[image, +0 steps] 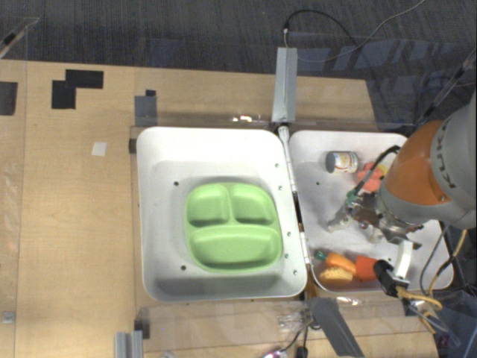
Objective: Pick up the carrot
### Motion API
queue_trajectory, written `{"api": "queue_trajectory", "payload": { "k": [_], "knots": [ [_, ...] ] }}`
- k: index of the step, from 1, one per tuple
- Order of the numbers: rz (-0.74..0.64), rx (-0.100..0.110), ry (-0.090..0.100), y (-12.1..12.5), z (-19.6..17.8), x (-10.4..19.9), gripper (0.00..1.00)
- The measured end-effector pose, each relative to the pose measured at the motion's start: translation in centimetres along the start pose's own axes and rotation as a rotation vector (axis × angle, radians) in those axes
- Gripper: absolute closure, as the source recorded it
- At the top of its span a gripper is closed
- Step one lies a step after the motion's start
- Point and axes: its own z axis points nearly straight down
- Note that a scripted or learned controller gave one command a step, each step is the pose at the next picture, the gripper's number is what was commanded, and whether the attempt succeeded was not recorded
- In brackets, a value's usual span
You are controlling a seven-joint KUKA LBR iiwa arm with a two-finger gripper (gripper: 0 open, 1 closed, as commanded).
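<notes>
The lift has not happened: I hang low over the right bin (313, 200) with my gripper (356, 213) near its middle, and nothing I can make out sits between the jaws, though whether they stand wide or narrow I cannot tell from this slant. The carrot (341, 261) lies at the near edge of that bin, touching a yellowish food piece (335, 274) and just beside a red one (365, 267). A small can (341, 161) sits at the far side. The green divided plate (232, 226) rests in the left bin (160, 200). I judge the reach, the closing and the raising all remain
</notes>
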Motion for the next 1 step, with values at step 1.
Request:
{"api": "queue_trajectory", "payload": {
  "k": [1],
  "knots": [
    [0.088,0.008,-0.005,2.79,-3.71,-2.1,0.0]
  ]
}}
